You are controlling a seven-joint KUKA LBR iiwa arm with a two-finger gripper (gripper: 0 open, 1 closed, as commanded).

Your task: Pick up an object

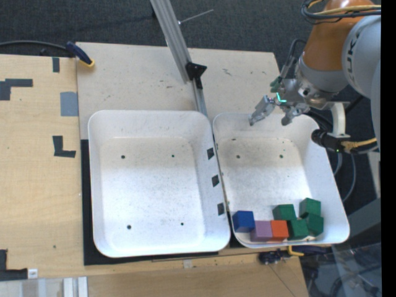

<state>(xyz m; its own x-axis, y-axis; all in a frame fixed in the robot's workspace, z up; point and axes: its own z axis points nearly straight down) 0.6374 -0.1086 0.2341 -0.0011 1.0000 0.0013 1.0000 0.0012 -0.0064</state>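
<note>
The blocks [281, 223] lie huddled in the near right corner of the right bin [260, 166]. The gripper [272, 115] hangs above that bin's far edge, jaws wide and empty. Approach seems underway; next it must travel nearward and descend.

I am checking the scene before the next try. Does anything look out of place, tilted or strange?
Nothing looks spilled or broken. The blocks, among them a blue block, a purple block and an orange block, all crowd the near edge of the right bin, while the open gripper hangs over its far edge.
</note>
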